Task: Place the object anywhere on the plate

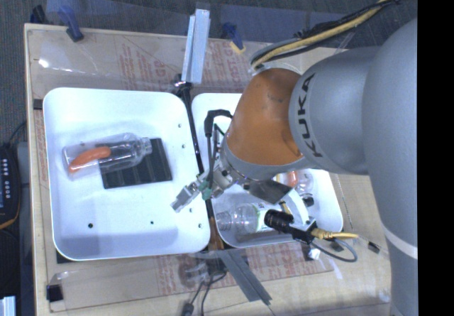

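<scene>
Right of the bin divider (193,138), the pincer (186,197) grip state can't be told; arm hides the plate, so the clear bottle (245,220) may miss.

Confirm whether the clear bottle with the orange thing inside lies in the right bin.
No: the clear bottle with orange contents lies in the left bin, partly on a black plate, well left of the arm.

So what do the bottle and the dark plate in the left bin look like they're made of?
Bottle: clear plastic by the look, glossy, with something orange visible through its wall. Plate: a flat black slab, matte; whether plastic or rubber is unclear from here.
</scene>
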You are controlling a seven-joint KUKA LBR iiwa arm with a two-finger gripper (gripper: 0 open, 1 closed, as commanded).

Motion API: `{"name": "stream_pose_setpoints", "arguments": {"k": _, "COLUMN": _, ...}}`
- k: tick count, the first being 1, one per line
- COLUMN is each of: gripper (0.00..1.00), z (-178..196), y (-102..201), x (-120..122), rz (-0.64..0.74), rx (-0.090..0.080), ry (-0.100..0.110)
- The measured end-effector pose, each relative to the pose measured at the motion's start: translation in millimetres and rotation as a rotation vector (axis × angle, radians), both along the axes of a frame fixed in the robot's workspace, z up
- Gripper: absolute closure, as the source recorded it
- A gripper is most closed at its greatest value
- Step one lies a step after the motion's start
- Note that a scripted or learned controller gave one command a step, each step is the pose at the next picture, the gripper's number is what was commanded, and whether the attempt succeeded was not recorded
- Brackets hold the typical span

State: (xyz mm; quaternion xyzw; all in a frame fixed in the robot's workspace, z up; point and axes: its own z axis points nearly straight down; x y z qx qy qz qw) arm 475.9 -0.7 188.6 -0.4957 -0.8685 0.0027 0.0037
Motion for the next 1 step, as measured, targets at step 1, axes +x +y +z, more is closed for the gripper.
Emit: {"name": "stream_pose_setpoints", "arguments": {"k": 1, "gripper": 0.00, "z": 0.0, "y": 0.0, "x": 0.0, "rz": 0.000, "rx": 0.000, "ry": 0.000}}
